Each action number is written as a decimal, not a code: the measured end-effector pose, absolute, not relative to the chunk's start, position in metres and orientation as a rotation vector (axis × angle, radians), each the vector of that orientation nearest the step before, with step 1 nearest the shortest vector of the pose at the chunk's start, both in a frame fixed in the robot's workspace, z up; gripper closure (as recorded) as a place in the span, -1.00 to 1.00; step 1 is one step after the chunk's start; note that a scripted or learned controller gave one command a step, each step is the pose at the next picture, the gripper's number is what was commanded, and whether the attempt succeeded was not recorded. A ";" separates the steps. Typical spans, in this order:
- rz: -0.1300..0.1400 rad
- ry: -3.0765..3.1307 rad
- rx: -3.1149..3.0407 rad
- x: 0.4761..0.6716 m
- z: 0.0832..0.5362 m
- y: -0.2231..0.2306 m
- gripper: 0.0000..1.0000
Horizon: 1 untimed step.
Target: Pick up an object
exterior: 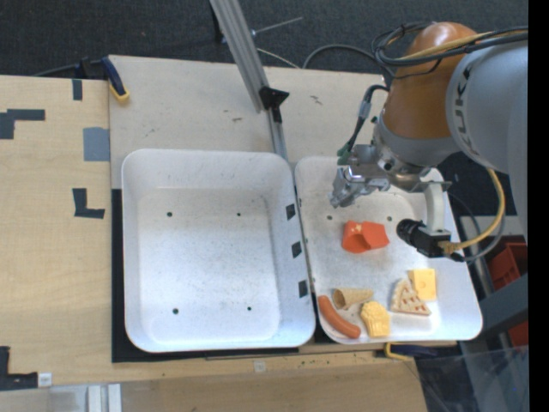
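You are at the approach step: the gripper (pixel 343 189) hangs over the upper left part of the right bin (pixel 467 316), and nothing sits between the jaws. Whether they stand apart or together I cannot tell from this slant (the metal tips blur into one bright shape).

The nearest candidate is the orange cup (pixel 364 236), lying on its side just below and a little to the right of the gripper, apart from it. Farther down, near the bin's front edge, lie a sausage (pixel 339 317), a cone (pixel 352 297), a yellow corn piece (pixel 375 318), a pizza slice (pixel 410 299) and a cheese block (pixel 422 283), all close together. The left bin (pixel 137 230) holds nothing to grasp.

Your next move, as I judge it, calls for a short shift toward the cup, then a straight descent.
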State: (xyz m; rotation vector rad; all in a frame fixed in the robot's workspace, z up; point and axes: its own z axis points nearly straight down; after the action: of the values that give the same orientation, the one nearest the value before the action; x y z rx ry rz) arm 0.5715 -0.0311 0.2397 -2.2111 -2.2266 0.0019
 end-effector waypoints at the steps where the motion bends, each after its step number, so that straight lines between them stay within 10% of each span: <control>1: 0.003 -2.227 -2.211 0.571 0.227 0.028 1.00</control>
State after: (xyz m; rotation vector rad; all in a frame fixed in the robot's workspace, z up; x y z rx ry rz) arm 0.5708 0.0277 0.2267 -2.2106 -2.2269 0.0030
